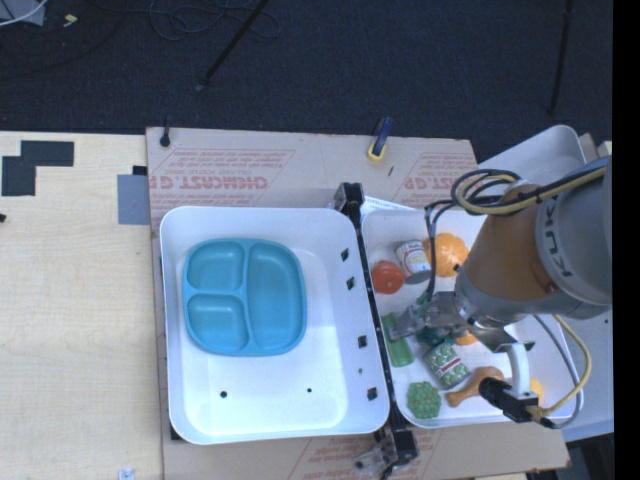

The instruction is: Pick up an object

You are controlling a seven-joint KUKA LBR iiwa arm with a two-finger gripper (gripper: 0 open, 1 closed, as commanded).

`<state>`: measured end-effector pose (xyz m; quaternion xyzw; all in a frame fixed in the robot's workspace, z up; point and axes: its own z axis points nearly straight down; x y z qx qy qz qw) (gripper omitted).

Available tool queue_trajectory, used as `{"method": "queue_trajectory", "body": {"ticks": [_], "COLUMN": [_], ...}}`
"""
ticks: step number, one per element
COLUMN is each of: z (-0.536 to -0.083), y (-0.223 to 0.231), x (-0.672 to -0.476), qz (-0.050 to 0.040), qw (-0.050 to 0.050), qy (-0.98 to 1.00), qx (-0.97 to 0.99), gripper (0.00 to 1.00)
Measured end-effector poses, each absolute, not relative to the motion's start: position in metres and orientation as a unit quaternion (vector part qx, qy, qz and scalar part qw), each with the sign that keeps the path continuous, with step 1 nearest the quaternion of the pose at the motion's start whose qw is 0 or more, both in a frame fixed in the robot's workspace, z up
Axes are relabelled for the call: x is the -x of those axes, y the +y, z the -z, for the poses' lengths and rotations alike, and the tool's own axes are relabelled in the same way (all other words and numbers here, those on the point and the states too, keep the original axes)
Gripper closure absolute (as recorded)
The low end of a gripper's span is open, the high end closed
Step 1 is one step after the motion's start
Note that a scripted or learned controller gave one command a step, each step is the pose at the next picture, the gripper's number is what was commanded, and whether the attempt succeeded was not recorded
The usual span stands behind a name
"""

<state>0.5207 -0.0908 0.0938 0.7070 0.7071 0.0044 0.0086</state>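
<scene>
Toys point(404, 278) fill right bin point(385, 218); tray point(245, 296) in left bin point(200, 388).

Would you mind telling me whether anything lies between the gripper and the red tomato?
Nothing visible does: the gripper sits low in the right bin, and bare bin floor separates it from the red tomato.

A blue tray point(245, 297) with three compartments lay in the left bin point(200, 398), toward its upper left. Both bins sat on a cardboard sheet point(260, 173) printed with red lettering, which lay on a pale wooden bench point(70, 318). A blue and yellow clamp point(380, 140) gripped the sheet's far edge. A black screw point(164, 138) stood near the sheet's far left corner. Dark patches point(40, 163) and a grey patch point(131, 198) marked the bench to the left. Beyond the bench, cables point(190, 8) trailed over a dark floor point(400, 58).
</scene>
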Motion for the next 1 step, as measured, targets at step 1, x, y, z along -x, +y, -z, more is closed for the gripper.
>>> {"method": "queue_trajectory", "body": {"ticks": [1], "z": [-0.1032], "y": [-0.0911], "x": [-0.5201], "qz": [-0.0042], "qw": [0.005], "qy": [0.704], "qx": [-0.710], "gripper": [1.00]}}
